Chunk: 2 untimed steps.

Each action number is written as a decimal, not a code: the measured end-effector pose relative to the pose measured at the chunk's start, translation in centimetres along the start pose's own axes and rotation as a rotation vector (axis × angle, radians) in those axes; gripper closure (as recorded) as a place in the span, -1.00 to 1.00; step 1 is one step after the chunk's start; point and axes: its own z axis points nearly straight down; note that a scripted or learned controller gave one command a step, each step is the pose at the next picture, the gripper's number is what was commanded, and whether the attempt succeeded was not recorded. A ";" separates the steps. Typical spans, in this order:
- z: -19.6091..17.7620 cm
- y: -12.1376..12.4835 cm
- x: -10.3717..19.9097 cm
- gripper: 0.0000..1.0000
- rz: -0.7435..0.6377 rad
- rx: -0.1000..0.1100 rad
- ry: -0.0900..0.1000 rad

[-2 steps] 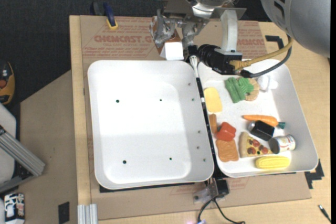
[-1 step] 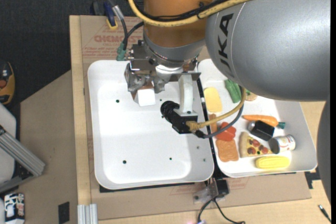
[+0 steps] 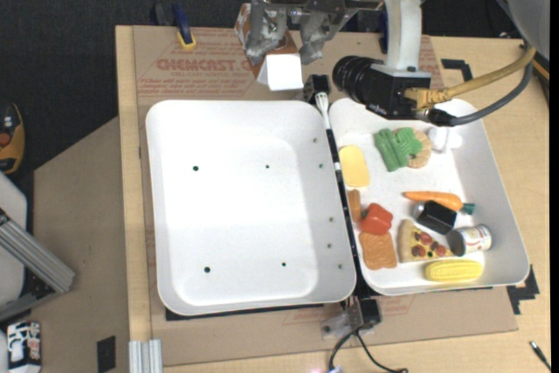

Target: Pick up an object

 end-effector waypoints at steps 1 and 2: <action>10.8 -1.1 -0.4 1.00 0.004 0.031 -0.014; 6.7 3.8 -4.4 1.00 0.008 0.013 -0.009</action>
